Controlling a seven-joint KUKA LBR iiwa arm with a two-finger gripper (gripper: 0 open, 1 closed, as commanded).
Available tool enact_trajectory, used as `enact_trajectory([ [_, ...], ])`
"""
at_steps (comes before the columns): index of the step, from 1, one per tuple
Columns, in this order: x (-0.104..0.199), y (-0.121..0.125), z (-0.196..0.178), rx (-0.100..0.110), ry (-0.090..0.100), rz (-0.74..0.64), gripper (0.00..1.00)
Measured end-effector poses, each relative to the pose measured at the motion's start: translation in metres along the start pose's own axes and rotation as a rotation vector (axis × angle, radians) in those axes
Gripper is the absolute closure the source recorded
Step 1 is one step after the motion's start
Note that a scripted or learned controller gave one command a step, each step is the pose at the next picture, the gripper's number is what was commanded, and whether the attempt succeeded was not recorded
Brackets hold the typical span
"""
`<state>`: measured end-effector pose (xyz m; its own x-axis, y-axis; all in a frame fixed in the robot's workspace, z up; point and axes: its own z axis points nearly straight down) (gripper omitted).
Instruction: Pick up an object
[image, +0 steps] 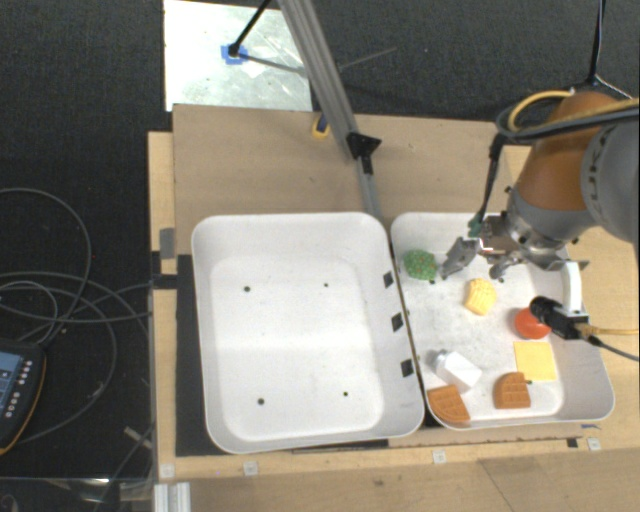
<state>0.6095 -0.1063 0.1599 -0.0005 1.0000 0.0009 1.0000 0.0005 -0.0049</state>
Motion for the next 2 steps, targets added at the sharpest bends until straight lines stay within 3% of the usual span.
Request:
enact_trajectory([
  [1,-0.005,0.008,0.055,-0.005,-0.001,-0.001,0.0],
  [2,-0.006,0.01,0.041,-0.01,-0.001,0.0,1.0],
])
